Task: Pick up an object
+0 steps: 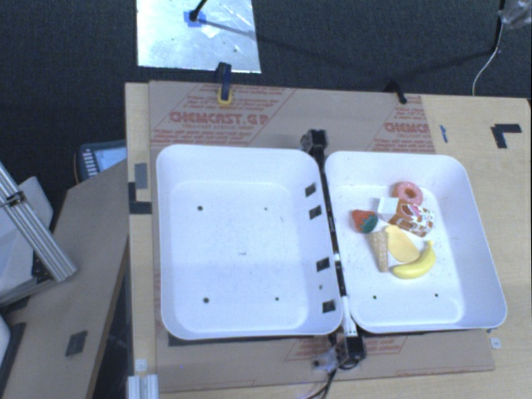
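Note:
Toy foods lie clustered in the right bin (474, 223): a pink donut (407, 193), a red and green strawberry-like piece (363, 220), an iced red and white pastry (413, 219), a pale yellow wedge (402, 243), a tan cone (380, 250) and a yellow banana (416, 264). They touch one another in the bin's upper middle. A small white piece (387, 205) sits between the donut and the red piece.
The left bin (166, 223) sits beside the right one, joined by a black clipped seam (328, 239). Both rest on a cardboard sheet (224, 115) over the wooden bench. A shiny metal plate (197, 21) lies beyond the bench; an aluminium rail (33, 231) stands at left.

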`<state>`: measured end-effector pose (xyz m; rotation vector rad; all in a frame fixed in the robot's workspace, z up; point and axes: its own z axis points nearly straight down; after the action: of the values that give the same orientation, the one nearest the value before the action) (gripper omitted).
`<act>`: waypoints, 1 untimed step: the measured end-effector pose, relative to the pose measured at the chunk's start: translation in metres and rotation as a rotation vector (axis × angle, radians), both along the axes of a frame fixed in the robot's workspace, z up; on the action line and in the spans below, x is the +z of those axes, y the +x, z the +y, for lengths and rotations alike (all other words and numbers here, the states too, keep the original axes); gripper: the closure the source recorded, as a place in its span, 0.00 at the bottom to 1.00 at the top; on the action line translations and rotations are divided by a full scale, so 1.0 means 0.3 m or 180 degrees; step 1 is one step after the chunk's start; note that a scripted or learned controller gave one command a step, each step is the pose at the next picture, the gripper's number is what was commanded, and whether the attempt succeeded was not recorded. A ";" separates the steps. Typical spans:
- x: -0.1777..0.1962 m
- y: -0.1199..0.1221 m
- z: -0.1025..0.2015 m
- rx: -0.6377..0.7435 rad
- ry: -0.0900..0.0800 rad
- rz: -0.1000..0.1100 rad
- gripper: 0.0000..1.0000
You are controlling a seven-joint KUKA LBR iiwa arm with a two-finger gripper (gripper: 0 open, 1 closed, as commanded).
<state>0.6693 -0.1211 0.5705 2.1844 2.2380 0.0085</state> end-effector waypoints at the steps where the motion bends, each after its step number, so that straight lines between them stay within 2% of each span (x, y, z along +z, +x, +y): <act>1: -0.002 0.000 0.000 0.0004 0.0001 0.0004 0.00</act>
<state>0.6693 -0.1211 0.5700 2.1837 2.2401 0.0074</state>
